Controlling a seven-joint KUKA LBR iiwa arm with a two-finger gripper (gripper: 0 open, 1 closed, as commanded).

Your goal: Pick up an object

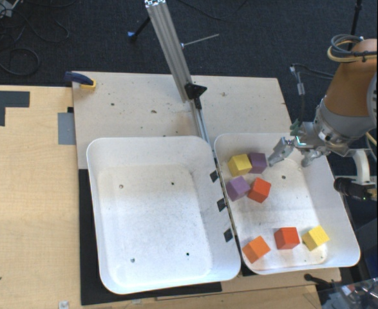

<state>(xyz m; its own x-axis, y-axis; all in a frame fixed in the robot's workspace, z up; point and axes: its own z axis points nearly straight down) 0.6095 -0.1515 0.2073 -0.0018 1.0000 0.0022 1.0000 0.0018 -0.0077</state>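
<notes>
I had the gripper hovering over the right bin, fingers spread wide with nothing between them, so this was the approach. The nearest target, a purple cube, sat just beside it. I judged the next move needed a descent centred on one block. I counted seven: two yellow, two purple, two red, one orange.

floor: dark carpet, black cables | bench: pale wood | aluminium rail slanted

Overhead, slanted — both bins
</notes>
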